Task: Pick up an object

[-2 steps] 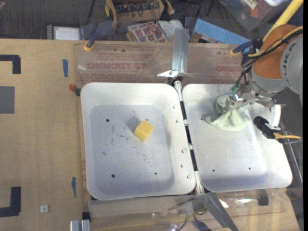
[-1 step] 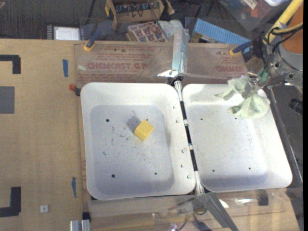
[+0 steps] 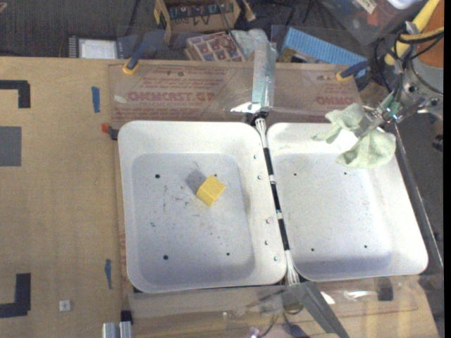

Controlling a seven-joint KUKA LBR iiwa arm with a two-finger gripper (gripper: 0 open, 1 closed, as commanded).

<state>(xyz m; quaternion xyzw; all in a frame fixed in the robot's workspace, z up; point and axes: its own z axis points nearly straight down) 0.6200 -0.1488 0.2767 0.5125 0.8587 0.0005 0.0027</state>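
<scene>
Even overhead light fell bright on the two white bins, which glared slightly (the far clutter stayed dim). Shadows were soft and short; detail was grainy, slightly blurred throughout.

This is a robotics lab or workshop: a plywood counter marked with black tape carries two shallow white bins clamped side by side, with loose cables, a wooden rack and a blue box cluttered behind them.
</scene>
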